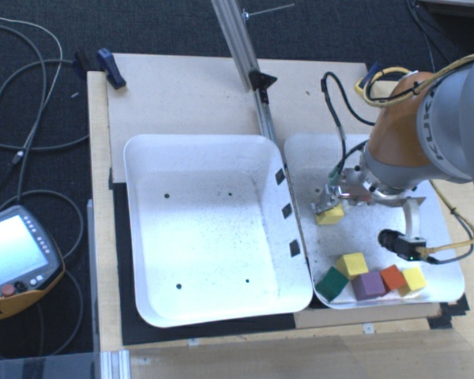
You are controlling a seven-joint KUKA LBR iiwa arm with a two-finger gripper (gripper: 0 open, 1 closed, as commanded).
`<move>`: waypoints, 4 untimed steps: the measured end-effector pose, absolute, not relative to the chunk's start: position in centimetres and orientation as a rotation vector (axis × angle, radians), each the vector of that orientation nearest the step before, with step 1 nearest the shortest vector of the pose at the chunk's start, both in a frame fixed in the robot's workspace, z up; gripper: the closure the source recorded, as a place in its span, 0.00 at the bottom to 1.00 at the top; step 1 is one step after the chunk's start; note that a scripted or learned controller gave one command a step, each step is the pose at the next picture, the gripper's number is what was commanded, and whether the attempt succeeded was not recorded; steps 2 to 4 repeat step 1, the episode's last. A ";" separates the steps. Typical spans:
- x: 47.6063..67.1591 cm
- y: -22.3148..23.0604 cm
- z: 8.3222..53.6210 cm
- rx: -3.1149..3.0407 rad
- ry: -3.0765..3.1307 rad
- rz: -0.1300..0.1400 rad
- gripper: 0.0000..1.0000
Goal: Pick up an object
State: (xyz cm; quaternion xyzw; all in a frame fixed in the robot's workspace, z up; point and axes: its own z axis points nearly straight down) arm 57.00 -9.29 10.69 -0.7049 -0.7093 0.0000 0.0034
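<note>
My gripper [329,205] hangs over the left half of the right bin [438,212], reaching in from the right. A small yellow block [330,215] sits between its fingertips, and the fingers are shut on it. A cluster of blocks lies along the near edge of the same bin: a green block [330,283], a second yellow block [352,264], a purple block [369,285], an orange block [392,277] and a third yellow block [413,279].
The left bin [142,164] stands beside the right one, the two walls meeting near my gripper. A slanted metal pole [233,34] rises behind the bins. Cables [336,117] loop off the wrist. A teach pendant [16,263] lies at far left.
</note>
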 end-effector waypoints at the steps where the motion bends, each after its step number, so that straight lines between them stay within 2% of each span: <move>1: 64.5 -2.5 20.5 -2.217 -2.236 -0.016 1.00; 4: 64.5 -2.5 20.5 -2.217 -2.236 -0.016 1.00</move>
